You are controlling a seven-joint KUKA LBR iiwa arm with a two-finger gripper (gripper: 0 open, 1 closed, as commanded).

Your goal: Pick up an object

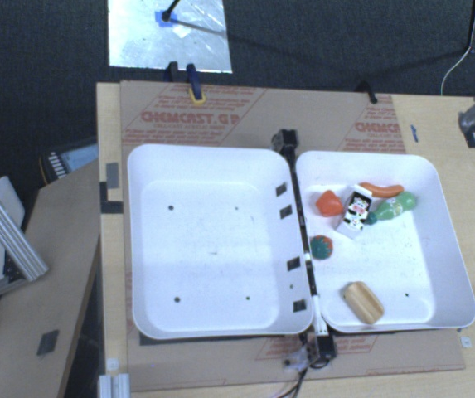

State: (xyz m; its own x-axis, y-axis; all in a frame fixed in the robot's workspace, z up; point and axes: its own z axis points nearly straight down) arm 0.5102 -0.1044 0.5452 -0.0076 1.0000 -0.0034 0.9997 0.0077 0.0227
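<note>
A shiny silver sheet lies on the dark floor at the top. Below it, brown cardboard with red letters covers the worktop. A metal bar leans at the left side. A thin white wire curls at the top right.

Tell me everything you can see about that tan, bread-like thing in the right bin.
The tan bread-like thing is an oblong lump with rounded ends, looking like a toy bread roll with a smooth surface. It lies flat and slanted on the floor of the right bin, near its front edge, apart from the other objects, with nothing touching it.
</note>
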